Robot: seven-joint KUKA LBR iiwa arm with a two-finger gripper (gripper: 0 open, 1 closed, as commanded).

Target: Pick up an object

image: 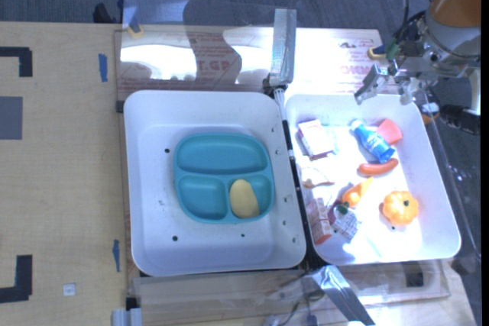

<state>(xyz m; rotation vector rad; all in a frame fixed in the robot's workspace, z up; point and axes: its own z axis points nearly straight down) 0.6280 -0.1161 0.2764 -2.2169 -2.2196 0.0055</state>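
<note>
Packets (pixel 330 219) at right bin (pixel 443 240) near edge, 7 o'clock. Pumpkin (pixel 400 208) at 5. Sausage (pixel 377 168) mid-bin, long axis left-right, bottle (pixel 372 140) just behind. Gripper (pixel 388 85) over far rim, 12 o'clock, fingers spread, holding nothing. Judgement: bottle nearest target, directly toward camera from gripper.

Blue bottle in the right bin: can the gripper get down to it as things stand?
Probably yes. The gripper hovers over the right bin's far edge, and the blue bottle lies uncovered, though a pink object touches its far end.
</note>
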